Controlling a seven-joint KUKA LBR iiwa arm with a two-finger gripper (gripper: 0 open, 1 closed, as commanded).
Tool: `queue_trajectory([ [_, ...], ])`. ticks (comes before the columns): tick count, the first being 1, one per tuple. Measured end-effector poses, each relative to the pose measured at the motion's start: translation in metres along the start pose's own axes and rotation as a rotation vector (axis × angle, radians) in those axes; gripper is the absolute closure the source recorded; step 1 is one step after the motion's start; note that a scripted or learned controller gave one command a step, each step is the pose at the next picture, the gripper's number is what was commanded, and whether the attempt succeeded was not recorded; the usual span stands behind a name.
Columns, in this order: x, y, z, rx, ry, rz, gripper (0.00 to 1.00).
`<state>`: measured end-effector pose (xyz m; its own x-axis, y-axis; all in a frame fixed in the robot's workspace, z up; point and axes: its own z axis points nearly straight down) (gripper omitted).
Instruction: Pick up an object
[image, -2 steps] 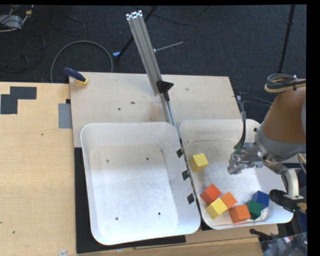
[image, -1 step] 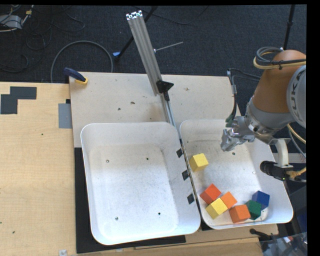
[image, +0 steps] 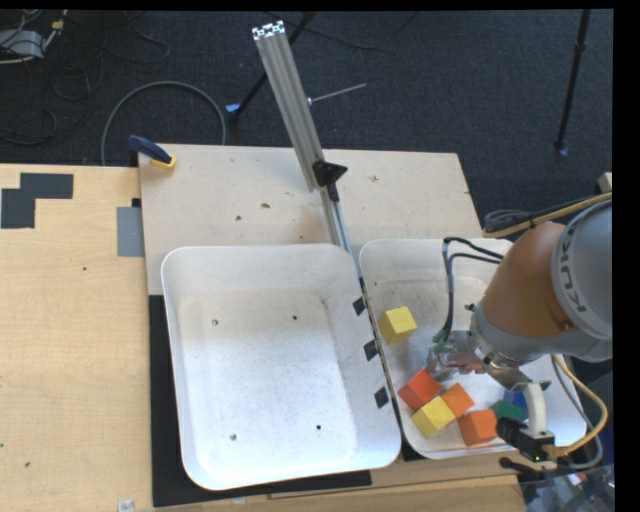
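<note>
Two-finger metal claw low in the shallow white right-hand bin, grip state unclear; matte red-orange cube just below-left, bin wall beyond.

Single fixed camera, mounted above the bench, looking down at a slant. Far bench edge and dark floor sit at frame top, near edge at bottom. Moderate standoff: left bin fully framed at centre, right bin at lower right. The arm enters from the right, covering part of that bin.
</note>
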<state>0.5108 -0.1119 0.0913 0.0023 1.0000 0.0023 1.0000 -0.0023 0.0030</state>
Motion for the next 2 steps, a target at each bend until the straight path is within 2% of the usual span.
queue_trajectory([
  [1, -0.0042, -0.0209, -0.0023, -0.007, -0.004, -0.001, 1.00],
  [2, -0.0095, -0.0214, -0.0029, -0.009, -0.014, 0.006, 0.00],
])
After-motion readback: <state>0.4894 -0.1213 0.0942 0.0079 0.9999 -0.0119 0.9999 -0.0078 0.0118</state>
